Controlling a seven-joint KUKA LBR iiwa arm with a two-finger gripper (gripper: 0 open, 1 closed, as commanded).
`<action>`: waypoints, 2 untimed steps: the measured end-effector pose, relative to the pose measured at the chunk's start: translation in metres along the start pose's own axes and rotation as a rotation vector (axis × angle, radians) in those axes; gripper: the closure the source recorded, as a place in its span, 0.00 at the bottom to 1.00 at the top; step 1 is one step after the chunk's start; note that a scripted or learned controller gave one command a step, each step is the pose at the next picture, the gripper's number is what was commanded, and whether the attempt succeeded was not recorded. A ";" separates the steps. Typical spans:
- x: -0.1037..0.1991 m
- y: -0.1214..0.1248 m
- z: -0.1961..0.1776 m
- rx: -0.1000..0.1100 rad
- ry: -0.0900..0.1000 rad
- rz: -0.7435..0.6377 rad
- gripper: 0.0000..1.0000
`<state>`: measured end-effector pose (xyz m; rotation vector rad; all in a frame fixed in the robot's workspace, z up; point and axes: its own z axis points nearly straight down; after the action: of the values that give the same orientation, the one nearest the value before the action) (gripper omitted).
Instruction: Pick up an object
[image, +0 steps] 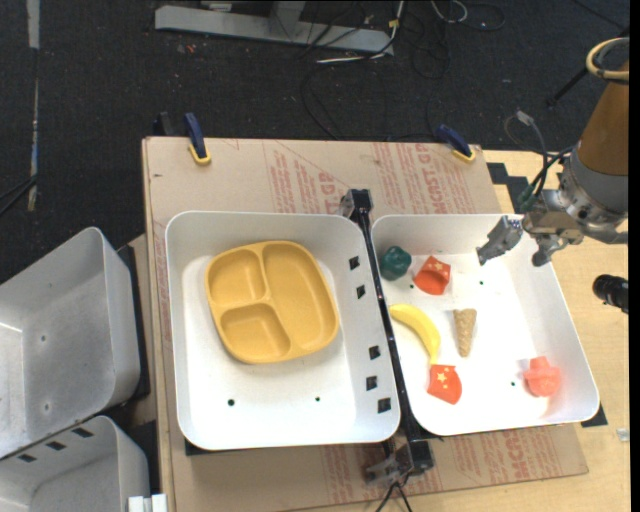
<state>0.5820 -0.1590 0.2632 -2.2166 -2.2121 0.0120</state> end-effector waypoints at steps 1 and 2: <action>0.000 0.002 -0.007 -0.012 -0.002 -0.003 0.00; 0.002 0.001 0.057 -0.008 -0.001 -0.001 0.00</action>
<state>0.5819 -0.1572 0.2067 -2.2208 -2.2175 0.0038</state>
